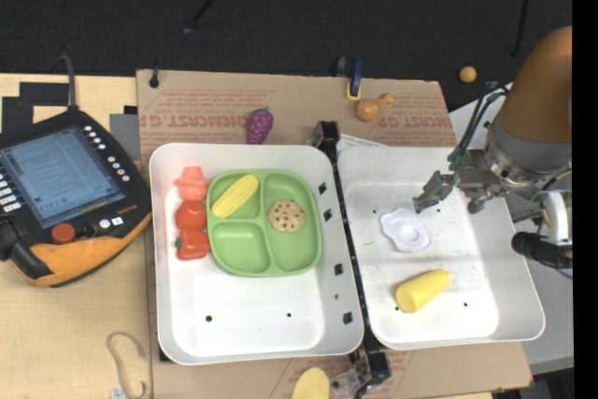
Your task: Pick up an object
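1. Bins come first: the right bin [486,318] holds the likely targets, and the left bin [243,313] holds a green divided plate [252,249] with a corn cob [233,194] and a cookie [286,216] on it, and a red-and-pink toy [191,215] just left of the plate. The central divider where the two bins meet is a collision risk if the arm swings left.
2. Arm [540,107]: it reaches in from the right over the right bin. A descent at a slant could drag the wrist against the bin's right wall.
3. Yellow object [422,289]: it lies near the front of the right bin, well apart from the gripper. It looks rounded, so I judge it could roll away under an off-centre pinch.
4. White fried-egg toy [405,230]: it lies flat on the white floor, just beside the gripper. Being flat and low, it may slip out from under the fingertips, and they may scrape the floor.
5. Gripper [435,192]: it hangs above the far-left part of the right bin with nothing seen between its fingers; whether it is released or clenched I cannot tell.
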